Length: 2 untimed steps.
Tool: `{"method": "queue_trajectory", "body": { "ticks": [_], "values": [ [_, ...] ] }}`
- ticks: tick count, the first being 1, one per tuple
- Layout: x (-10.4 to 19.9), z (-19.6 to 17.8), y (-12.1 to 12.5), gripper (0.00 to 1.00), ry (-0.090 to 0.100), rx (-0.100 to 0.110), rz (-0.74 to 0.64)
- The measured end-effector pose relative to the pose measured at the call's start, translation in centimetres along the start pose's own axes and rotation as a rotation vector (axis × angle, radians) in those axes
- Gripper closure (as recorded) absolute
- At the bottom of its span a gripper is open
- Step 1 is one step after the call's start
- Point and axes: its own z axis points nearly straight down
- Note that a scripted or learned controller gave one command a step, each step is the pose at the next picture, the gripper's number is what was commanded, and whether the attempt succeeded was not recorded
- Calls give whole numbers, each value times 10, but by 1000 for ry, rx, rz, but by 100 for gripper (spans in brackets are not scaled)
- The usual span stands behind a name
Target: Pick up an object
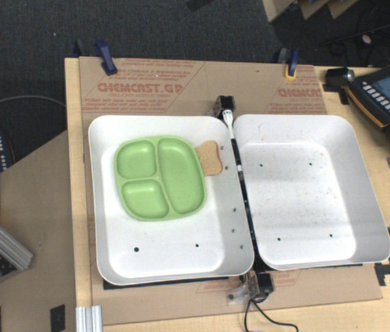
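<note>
Here, a green divided plate (pixel 160 178) lies in the left bin (pixel 112 254), a tan sponge-like piece (pixel 209 158) touching its right rim. The arm enters from the right, so the tan piece lies nearer; the claw's state cannot be told.

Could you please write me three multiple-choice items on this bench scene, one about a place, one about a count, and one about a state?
1. Where does the green plate lie?
A. In the left bin
B. In the right bin
C. On the cardboard

2. How many compartments does the plate have?
A. Two
B. Three
C. Five

3. How does the tan sponge lie against the plate?
A. Stacked in its middle
B. Against its right edge
C. In the other bin

Answers: 1 A, the plate sits in the left bin's upper part; 2 B, ridges divide three wells; 3 B, the sponge rests beside the rim.
</note>
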Motion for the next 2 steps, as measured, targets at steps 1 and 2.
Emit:
{"method": "queue_trajectory", "body": {
  "ticks": [1, 2],
  "values": [
    [-21, -105, 33, 100, -11, -22, 1],
    [7, -12, 3, 100, 0, 1, 2]
  ]
}}
